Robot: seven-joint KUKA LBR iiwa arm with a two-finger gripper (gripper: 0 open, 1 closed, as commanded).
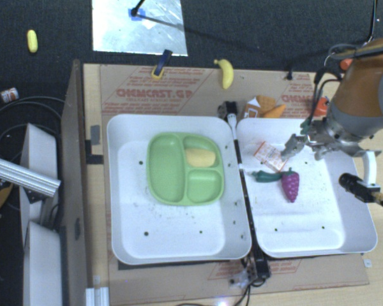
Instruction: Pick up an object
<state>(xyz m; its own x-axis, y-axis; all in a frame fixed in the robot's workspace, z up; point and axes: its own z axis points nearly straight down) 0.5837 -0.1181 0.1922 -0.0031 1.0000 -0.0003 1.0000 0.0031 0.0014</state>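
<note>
- While the arm (364, 88) reaches in from the right, its jaws (292, 146) hang over the upper left part of the right bin (351, 228). Can't tell from up here how far apart they are, and I don't see anything caught between them.
- Right by the jaws, just to the lower left, there's a small clear packet with red print (269, 154) lying flat on the bin floor. Looks like it's touching or nearly touching the tip, honestly can't say which.
- A bit lower sits a purple bunch of grapes (290, 186), with a dark green vegetable-looking toy (265, 176) lying beside it to the left, their ends meeting or almost. Both are near the jaws but below them, not between them.
- Left bin (131, 234) holds a green divided plate (172, 177), and a pale yellow item (202, 156) rests in its top right compartment.
- Outside the bins, on the cardboard-covered tabletop (179, 94): a yellow banana (226, 72) near the back edge, and something orange (272, 109) just behind the right bin.
- Another small yellow thing (32, 41) lies way off on the dark floor at upper left.
</note>
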